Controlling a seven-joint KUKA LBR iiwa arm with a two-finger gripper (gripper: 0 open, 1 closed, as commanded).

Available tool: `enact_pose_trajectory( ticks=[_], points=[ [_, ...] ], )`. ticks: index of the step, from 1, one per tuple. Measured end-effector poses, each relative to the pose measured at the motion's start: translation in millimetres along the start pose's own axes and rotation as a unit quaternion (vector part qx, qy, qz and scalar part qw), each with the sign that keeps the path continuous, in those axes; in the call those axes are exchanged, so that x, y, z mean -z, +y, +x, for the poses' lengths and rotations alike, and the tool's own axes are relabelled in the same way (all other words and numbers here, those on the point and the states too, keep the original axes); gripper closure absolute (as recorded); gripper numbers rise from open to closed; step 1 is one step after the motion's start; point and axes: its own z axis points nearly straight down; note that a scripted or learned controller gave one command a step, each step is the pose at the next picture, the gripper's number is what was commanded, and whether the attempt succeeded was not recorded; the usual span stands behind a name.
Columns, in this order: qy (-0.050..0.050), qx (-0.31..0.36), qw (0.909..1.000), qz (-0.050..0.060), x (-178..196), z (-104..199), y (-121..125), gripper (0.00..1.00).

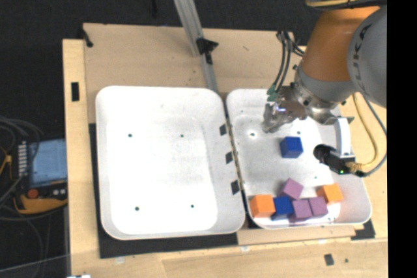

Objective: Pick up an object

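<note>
My gripper (273, 119) hangs over the upper left part of the right bin (251, 140), under the orange band of the arm. A blue cube (291, 146) lies just below and to the right of it, apart from the fingers. Along the bin's front edge sit an orange block (262, 205), a second blue block (283, 206), several purple blocks (301, 208) and a small orange block (331, 193). I see nothing between the fingers.
The left bin (163, 159) lies beside the right one, with a row of black clips between them. A slanted metal pole (189, 16) rises behind the bins. Cables and a black fitting (332, 158) hang from the wrist over the right bin.
</note>
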Motion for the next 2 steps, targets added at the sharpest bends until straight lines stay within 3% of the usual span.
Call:
enact_pose_trajectory(
  ticks=[2],
  points=[
    [0.000, 0.001, 1.0000, 0.000, -7.2, 99.6, 58.8, 1.00]
  ],
)
